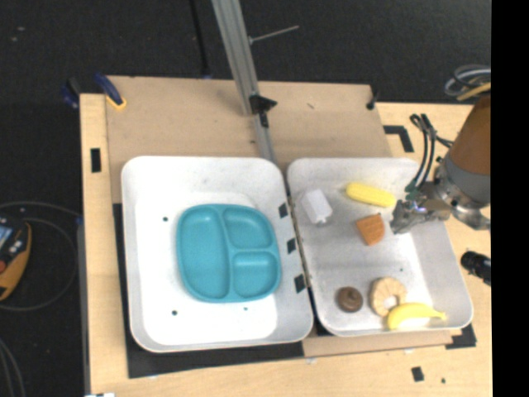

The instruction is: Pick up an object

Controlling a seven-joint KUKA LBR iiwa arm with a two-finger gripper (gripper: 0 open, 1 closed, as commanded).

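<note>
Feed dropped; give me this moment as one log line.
gripper: over right bin, beside orange block | nothing seen held | blue tray: left bin

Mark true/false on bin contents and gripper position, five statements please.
1. The blue tray sits in the left bin. True.
2. The orange block lies in the left bin. False: it is in the right bin.
3. The gripper is over the left bin. False: it is at the right bin, beside the orange block.
4. A banana lies near the right bin's front edge. True.
5. The brown disc rests on the tray. False: it is in the right bin.
</note>
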